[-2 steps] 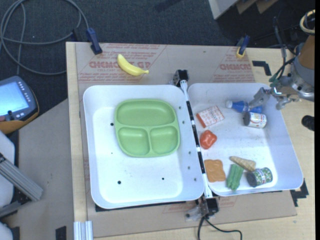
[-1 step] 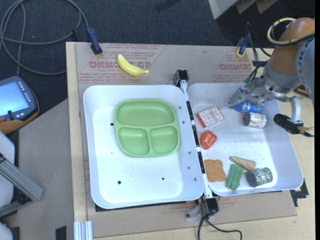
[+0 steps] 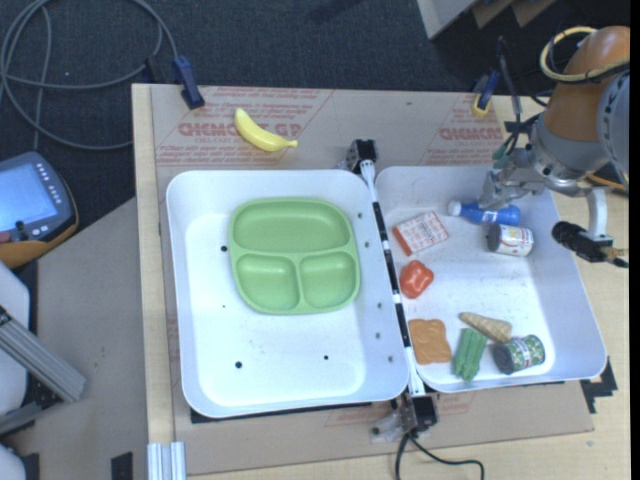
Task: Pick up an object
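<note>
The hand [image 3: 497, 190] hangs low over the far part of the right bin [image 3: 570, 298], just above a blue-and-white tube [image 3: 484, 211] and beside a small can [image 3: 510, 239]; whether it is apart or together I cannot tell. Nearer lie a red-and-white packet [image 3: 421, 232], a red pepper [image 3: 415, 279], toast [image 3: 430, 341], a green vegetable [image 3: 469, 353] and a tin [image 3: 519, 353]. The left bin [image 3: 200, 298] holds a green divided plate [image 3: 295, 254]. A banana [image 3: 262, 132] lies on the worktop [image 3: 320, 113] beyond.
</note>
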### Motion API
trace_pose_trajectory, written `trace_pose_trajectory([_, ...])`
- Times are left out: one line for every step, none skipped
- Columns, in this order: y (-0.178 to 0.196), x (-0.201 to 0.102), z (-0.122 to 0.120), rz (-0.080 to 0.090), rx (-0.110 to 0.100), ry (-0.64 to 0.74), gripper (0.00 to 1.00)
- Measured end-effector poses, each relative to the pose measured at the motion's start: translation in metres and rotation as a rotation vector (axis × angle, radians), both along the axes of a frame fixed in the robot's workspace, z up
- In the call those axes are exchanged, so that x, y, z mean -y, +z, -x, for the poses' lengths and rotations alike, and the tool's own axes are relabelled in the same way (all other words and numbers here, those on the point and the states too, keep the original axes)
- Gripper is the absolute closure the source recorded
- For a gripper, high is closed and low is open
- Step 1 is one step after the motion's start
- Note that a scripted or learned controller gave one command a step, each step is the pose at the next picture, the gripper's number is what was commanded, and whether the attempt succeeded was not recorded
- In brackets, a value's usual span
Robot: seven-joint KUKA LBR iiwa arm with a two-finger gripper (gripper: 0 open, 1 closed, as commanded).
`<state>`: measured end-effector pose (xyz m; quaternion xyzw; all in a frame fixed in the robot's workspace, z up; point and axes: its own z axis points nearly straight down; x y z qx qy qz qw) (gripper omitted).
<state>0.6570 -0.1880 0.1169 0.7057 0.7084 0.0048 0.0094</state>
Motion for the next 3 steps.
trace_pose_trajectory([-0.001, 0.000, 0.001, -0.001, -0.002, 0.000, 0.00])
trace_pose_trajectory([-0.016, 0.008, 0.009, -0.003, -0.004, 0.000, 0.00])
trace_pose_trajectory([-0.005, 0.009, 0.010, -0.005, -0.013, 0.000, 1.00])
